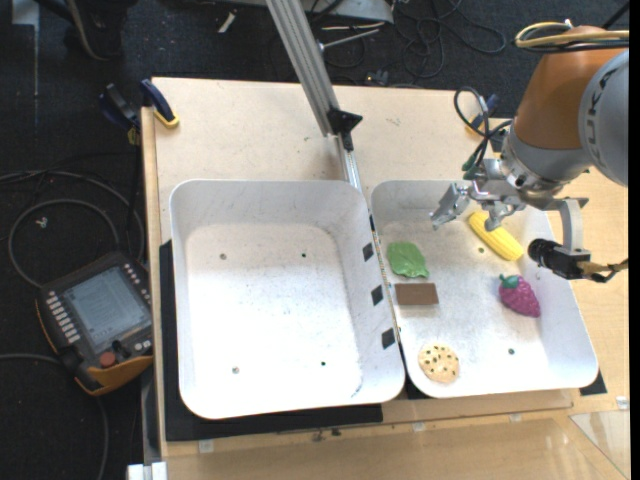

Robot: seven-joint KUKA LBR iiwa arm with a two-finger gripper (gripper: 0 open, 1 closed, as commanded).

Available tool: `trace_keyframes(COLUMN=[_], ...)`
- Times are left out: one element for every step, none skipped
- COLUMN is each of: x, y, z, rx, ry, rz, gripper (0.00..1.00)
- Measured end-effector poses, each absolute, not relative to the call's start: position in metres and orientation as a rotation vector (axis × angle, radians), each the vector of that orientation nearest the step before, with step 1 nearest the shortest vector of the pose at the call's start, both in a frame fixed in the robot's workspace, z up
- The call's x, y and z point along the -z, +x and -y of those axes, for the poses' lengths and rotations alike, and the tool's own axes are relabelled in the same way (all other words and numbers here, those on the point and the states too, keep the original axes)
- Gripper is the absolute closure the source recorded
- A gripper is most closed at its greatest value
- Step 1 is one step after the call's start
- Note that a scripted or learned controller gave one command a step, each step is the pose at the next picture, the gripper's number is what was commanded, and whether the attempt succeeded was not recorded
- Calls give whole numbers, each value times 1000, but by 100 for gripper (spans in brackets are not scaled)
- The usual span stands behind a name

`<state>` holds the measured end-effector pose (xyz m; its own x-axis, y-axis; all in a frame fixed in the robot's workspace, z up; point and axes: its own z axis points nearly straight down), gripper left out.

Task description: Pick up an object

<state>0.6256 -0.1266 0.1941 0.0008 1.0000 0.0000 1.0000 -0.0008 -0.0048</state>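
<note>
While the grey arm with its orange band reaches in from the right, its metal two-finger claw (pixel 478 206) hangs over the back of the right-hand shallow white plastic bin (pixel 560 368). The fingers appear spread apart, with nothing between them. Just beside the claw, toward the front and right, a small yellow corn-cob toy (pixel 497 238) lies on the bin floor, partly tucked under the wrist. Farther forward sits a purple berry-shaped toy with a green top (pixel 520 295). Toward the bin's left side are a green leaf-shaped piece (pixel 407 259), a flat brown rectangular block (pixel 416 294) and a round speckled cookie toy (pixel 438 363). From where I stand, this looks like the approach step, before any grasp. The corn seems the likeliest target; next, the claw would need to centre over it, descend and close. The left bin (pixel 190 208) and the pale wooden table (pixel 250 128) lie beyond.
</note>
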Motion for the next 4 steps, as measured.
trace_keyframes(x=[-130,-145,-190,-239], y=[621,623,630,630], z=[123,123,123,113], rx=[-6,2,5,6], ry=[-2218,-2224,-2223,-2221], rz=[2217,2222,2227,2230], gripper=[0,100,100,100])
